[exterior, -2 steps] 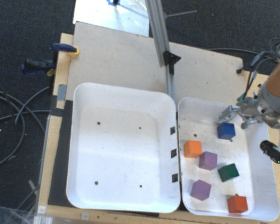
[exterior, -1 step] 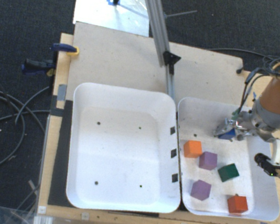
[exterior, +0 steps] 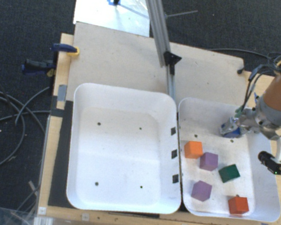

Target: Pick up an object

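Camera view: looking down at a slant on two white bins side by side on the bench [exterior: 117, 57].
Arm: reaching in from the right edge of the frame, orange band uppermost, wrist bent down into the right bin [exterior: 268, 213].
Gripper [exterior: 232, 129]: low over the upper part of the right bin, close to the floor, tilted towards the left; probably lowered there for a grasp attempt.
Grip state: cannot tell, open or closed (tip too small and blurred).
Bluish patch at the tip: either part of the gripper or a small object beneath it; cannot tell which, so no claim of anything held.
Orange cube [exterior: 193, 149]: near the right bin's left wall, below and left of the gripper, apart from it.
Upper purple cube [exterior: 208, 161]: just beside the orange cube, to its lower right.
Green cube [exterior: 229, 173]: centre of the right bin, turned at an angle, near the upper purple cube.
Lower purple cube [exterior: 201, 190]: towards the bottom rim, standing alone.
Red cube [exterior: 238, 205]: lower right corner of the bin, near the rim.
Left bin [exterior: 118, 148]: bare white floor.
Task status: judged not yet done, all five cubes resting loose on the bin floor.
Likely reason for loose scatter: free sides on most cubes, though the orange and upper purple pair sit tight together.
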### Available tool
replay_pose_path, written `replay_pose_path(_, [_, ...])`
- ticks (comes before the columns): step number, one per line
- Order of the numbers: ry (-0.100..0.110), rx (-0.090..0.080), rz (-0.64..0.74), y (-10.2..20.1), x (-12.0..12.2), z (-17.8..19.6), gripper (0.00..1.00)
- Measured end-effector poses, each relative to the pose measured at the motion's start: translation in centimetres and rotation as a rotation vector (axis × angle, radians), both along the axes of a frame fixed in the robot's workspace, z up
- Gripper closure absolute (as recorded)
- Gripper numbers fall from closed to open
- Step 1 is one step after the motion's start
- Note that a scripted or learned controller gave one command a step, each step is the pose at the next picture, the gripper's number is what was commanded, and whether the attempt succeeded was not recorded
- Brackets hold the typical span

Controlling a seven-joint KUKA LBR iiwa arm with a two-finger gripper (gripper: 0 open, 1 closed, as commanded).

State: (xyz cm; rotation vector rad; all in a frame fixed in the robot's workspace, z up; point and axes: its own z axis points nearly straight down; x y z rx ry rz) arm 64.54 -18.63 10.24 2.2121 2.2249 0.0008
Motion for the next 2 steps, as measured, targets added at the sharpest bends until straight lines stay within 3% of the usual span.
replay_pose_path(1, [-0.009,0.005,0.009,10.1,3.4,10.3,1.0])
replay_pose_path(2, [0.002,0.003,-0.004,9.3,1.1,-1.3,1.0])
